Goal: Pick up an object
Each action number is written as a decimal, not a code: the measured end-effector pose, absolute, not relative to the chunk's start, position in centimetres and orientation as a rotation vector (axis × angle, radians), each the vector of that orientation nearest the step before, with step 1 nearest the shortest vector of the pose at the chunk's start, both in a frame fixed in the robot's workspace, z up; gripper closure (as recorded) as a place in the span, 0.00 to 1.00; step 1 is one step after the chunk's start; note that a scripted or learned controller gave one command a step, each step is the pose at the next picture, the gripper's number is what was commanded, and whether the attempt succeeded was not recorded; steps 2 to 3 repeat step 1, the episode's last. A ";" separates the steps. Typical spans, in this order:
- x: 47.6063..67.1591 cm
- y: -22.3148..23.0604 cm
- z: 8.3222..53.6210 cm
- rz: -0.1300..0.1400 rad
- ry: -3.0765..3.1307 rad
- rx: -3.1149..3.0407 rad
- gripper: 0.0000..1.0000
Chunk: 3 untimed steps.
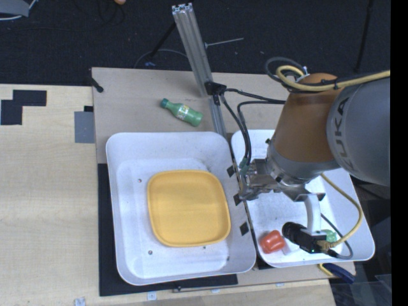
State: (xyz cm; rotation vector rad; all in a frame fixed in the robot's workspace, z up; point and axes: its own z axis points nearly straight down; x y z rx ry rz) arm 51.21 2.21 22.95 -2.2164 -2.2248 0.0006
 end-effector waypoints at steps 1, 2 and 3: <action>52.2 6.6 22.2 0.002 -2.223 -2.220 1.00; 52.2 6.6 22.2 0.002 -2.223 -2.220 1.00; 52.2 6.6 22.2 0.002 -2.223 -2.220 1.00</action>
